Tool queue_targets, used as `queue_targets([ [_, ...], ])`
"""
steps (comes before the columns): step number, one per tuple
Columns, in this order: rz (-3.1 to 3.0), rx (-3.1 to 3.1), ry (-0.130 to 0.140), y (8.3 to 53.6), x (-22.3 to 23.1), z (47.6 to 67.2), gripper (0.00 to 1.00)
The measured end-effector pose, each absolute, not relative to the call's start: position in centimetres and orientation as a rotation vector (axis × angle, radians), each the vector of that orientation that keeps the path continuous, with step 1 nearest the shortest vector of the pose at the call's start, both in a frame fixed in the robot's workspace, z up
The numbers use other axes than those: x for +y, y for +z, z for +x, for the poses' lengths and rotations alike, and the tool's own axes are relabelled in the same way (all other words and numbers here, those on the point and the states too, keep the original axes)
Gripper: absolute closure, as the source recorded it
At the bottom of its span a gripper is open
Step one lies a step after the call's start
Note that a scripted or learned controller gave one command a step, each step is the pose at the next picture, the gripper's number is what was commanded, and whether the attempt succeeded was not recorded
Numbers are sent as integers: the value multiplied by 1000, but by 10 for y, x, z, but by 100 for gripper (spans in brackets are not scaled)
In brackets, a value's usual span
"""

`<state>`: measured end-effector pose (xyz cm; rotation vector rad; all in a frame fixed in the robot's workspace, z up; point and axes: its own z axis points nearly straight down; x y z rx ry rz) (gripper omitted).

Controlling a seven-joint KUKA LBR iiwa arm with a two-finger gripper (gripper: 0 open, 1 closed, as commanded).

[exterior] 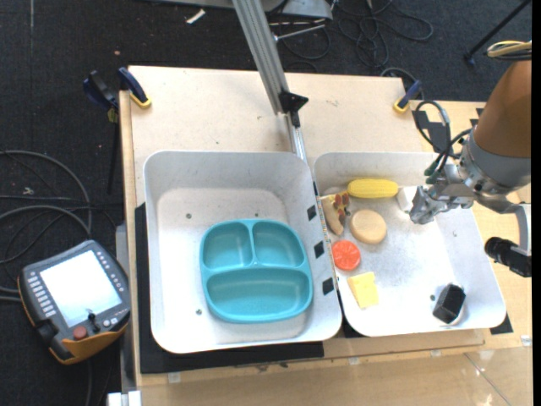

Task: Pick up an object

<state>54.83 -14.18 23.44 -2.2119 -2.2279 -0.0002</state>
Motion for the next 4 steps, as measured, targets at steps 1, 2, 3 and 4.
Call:
queue_targets([
  [1,-2213,-2228,0,228,-96,542,100],
  [2,-2211,-2230,-1,232,-46,531,100],
  [3,-2211,-2228,0,224,2,532,100],
  [4,-2211,-2230,-3,237,57,532,100],
])
